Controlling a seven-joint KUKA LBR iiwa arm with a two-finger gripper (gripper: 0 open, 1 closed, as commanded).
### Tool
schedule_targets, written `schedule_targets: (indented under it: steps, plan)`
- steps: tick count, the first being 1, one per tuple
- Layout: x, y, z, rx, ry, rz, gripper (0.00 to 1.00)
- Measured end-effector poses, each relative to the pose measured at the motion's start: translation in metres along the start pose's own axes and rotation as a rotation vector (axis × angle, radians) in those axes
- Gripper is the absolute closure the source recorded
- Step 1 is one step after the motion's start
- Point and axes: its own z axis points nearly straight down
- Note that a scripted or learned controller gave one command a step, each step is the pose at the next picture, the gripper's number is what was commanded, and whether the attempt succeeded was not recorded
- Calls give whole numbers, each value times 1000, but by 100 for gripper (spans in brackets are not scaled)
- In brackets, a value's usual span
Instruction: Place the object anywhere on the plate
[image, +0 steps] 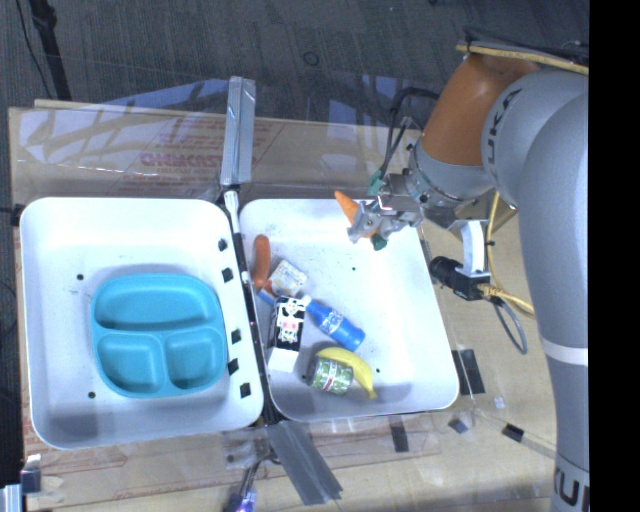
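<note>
The gripper (372, 222) hangs over the right bin's (420, 300) far rim beside an orange carrot (346, 206); its jaw state cannot be told. The blue plate (157, 333) sits in the left bin (60, 240), white floor all round it. No label on the clutter is readable.

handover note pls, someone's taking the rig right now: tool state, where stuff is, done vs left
Tool: at the far edge of the right bin, with an orange carrot-like object at its tip. Cannot tell if it is actually gripped.
Plate: blue, three compartments, in the left bin, nothing on it.
Other items in the right bin: hot-dog-like piece, small wrapped item, cow-print carton, blue bottle, green can, banana.
Done: nothing placed yet.
Left: confirm a grasp, carry the object across the divider, set it on the plate.
</note>
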Motion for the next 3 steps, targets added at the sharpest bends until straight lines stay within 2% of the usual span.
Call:
schedule_targets:
  steps: [1, 2, 3]
  plan:
    - [60, -56, 21, 0, -1, -147, 100]
    - [147, -88, 35, 1, -2, -108, 100]
    - [199, -114, 35, 2, -3, -83, 100]
